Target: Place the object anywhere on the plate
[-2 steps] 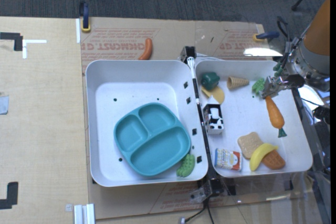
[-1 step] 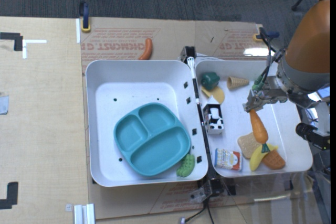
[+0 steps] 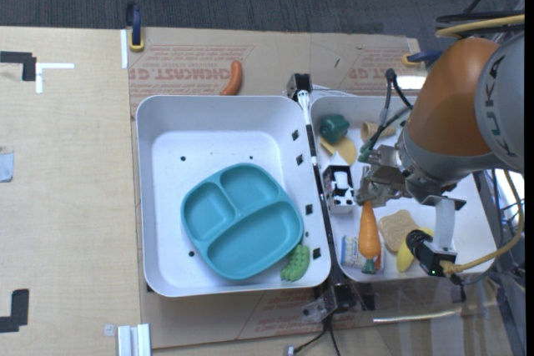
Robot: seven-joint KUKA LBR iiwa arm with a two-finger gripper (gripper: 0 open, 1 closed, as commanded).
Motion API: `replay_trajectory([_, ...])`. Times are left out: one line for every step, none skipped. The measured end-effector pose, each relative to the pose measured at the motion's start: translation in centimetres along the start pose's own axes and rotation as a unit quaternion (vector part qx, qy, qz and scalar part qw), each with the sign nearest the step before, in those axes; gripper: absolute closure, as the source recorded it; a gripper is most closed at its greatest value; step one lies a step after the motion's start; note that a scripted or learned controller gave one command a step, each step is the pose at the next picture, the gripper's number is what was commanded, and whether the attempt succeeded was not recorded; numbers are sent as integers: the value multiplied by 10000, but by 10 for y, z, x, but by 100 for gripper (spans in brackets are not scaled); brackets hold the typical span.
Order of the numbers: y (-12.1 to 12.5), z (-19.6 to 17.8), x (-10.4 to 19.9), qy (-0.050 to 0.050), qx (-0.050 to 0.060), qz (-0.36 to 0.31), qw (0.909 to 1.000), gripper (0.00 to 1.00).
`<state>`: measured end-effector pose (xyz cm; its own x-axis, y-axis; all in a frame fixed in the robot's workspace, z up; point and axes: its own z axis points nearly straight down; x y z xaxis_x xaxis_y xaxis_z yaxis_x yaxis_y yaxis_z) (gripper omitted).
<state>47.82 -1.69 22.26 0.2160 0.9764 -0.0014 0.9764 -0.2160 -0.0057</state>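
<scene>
The cardboard (image 3: pixel 275 72) under the bins carries mirrored red lettering, too reversed to read reliably. Left of the gripper (image 3: pixel 367 189), the teal plate (image 3: pixel 242 219) lies in the left bin (image 3: pixel 158 179); the carrot (image 3: pixel 369 234) sits just below the gripper in the right bin (image 3: pixel 476 213).

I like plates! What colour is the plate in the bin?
Teal blue; the plate shows best in the camera view.

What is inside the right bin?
The right bin holds a carrot, bread slice, green toy and the end effector. The arm covers the rest.
</scene>
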Motion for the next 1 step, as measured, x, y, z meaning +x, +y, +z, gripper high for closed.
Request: replay_trajectory([-14,-67,64,-8,-26,1318,9913,100])
